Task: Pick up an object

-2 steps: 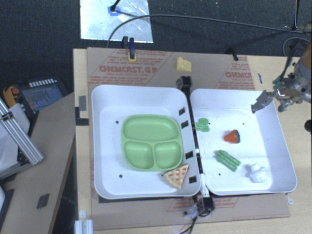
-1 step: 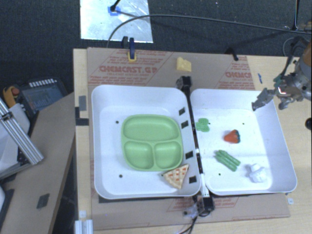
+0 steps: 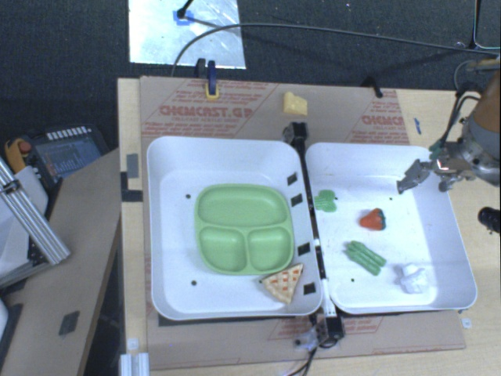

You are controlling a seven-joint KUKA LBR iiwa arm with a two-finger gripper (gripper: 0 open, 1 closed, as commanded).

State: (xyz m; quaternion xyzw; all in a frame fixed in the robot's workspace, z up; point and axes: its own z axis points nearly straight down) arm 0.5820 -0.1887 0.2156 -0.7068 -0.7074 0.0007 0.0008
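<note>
Strawberry [image 3: 373,219] below raised tool [image 3: 423,176]

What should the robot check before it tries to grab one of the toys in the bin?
1. Tool above the right bin: ok.
2. Tool free of any toy: ok, nothing between its fingers.
3. Red toy lying apart from the others: ok.
4. Green bean pod unblocked: ok.
5. White crumpled thing away from the bin wall: not ok, it sits in the corner.
6. Tool wide enough for the red toy: cannot tell.

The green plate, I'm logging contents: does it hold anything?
Empty: the green plate shows three bare compartments; the pizza slice lies beside it.
</note>
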